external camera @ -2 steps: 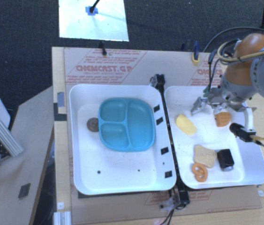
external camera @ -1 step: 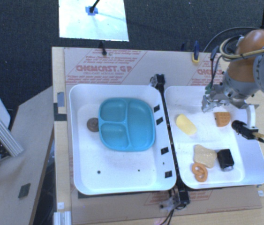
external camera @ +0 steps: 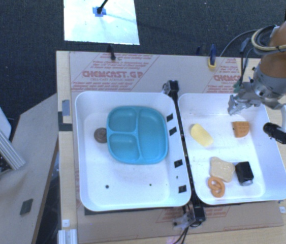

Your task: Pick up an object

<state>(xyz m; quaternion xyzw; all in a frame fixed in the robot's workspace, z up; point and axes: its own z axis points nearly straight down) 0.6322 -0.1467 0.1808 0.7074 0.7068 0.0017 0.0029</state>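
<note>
The right bin (external camera: 272, 151) holds a yellow oblong piece (external camera: 201, 135), an orange wedge (external camera: 241, 129), a tan bread-like slab (external camera: 222, 169), an orange pretzel (external camera: 216, 186) and a black block (external camera: 244, 172). My gripper (external camera: 238, 104) hangs over the bin's far end, just above and slightly left of the orange wedge. Nothing shows between its fingers. The view is too small to tell how the fingers stand.
The left bin (external camera: 89, 187) carries a blue divided plate (external camera: 135, 134) with a small grey round object (external camera: 100, 134) at its left edge. A black divider with clips (external camera: 179, 146) runs between the bins. Cables (external camera: 244, 39) loop behind the arm.
</note>
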